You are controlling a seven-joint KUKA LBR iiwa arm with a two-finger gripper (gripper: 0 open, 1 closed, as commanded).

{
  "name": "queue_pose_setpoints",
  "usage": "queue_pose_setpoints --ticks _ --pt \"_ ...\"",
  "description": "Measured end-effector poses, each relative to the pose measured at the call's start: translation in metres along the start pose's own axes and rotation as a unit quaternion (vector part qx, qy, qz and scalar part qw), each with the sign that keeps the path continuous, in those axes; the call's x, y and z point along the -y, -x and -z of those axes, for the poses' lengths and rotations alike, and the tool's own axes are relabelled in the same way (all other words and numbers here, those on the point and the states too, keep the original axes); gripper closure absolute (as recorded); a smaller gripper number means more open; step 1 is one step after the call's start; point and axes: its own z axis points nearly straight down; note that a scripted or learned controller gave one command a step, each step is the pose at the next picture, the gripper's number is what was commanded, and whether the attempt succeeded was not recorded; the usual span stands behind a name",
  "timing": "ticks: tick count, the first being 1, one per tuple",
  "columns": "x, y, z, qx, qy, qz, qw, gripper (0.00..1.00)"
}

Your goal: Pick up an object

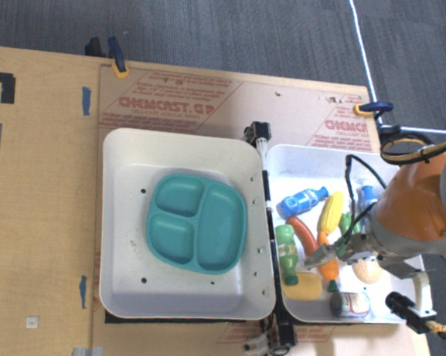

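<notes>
Surface: a tan bench top with a brown printed board laid over it; both bins sit on the board.
Left bin: shallow and white, holding one teal divided plate that lies flat near its middle.
Right bin: white, touching the left bin along the shared edge, and crowded with small toy foods.
Arm: orange and grey, reaching in from the right and hanging over the right bin's right half, hiding part of its contents.
Gripper: low in the right bin among the toys, pointing down and left; whether it is wide or narrow I cannot tell, and no item is seen held in it.
Blue bottle: lying tilted in the upper part of the right bin, just beside a yellow corn cob.
Red-orange pepper: lying between the bottle and the gripper, close to the tip.
Green bottle: along the bin's left wall, with a yellow piece below it.
Small can: near the bin's lower edge, beside a pale egg-like item.
Progress: the reach into the bin looks done; judging from this, the grasp and the lift are left, as everything rests on the bin floor.
</notes>
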Motion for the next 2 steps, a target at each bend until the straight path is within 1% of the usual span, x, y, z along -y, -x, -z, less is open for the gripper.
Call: queue_pose_setpoints --ticks 1,2 --pt "-0.0008 0.0 0.0098 0.0 0.001 0.0 1.0 1.0" --pt "-0.0008 0.0 0.0098 0.0 0.001 0.0 1.0 0.0"
